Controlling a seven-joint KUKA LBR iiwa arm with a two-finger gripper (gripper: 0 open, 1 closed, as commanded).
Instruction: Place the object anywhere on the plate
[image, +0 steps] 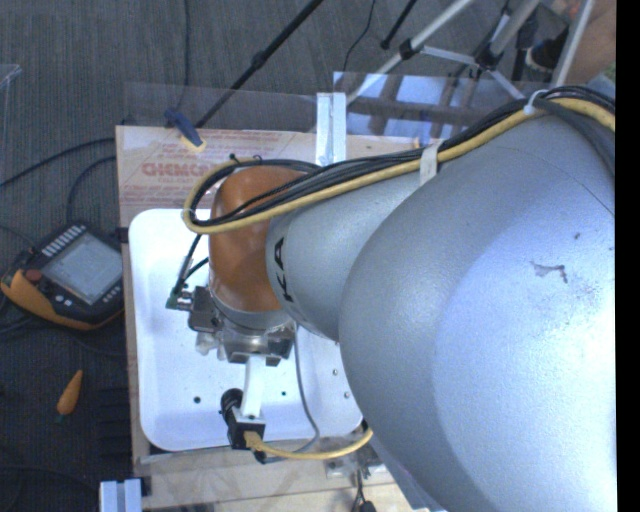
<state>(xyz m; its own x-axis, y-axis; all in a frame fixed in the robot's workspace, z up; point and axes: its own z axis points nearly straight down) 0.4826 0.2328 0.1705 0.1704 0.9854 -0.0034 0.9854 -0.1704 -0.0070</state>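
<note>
Hand (243, 340) first: it hangs low over the left white bin (160, 300), seen from above and behind, so the metal wrist block hides most of it, and whether it is spread or pressed together I cannot tell. Nothing can be seen between its tips from this angle. Just below the block a pale bracket runs down toward the bin's near edge and ends in a small black fitting with a yellowish cable (300, 450) curling off to the right along the bin's front rim.

Above the wrist sits the orange band (240, 240), and behind it the grey arm (470, 300) swells to cover the whole right half of the scene, including the second bin. A bundle of black and yellow cables (400, 165) runs along the arm's upper side and loops down around the orange band.

As for the object and the plate, I cannot pick out either one; the visible floor of the left bin is plain white apart from a few small dark specks, and the arm covers the rest.

The bin rests on a wooden table (150, 165) with red lettering on its far edge. On the dark carpet to the left lie a teach pendant (70, 275) with an orange rim and a small orange tool (68, 392).
</note>
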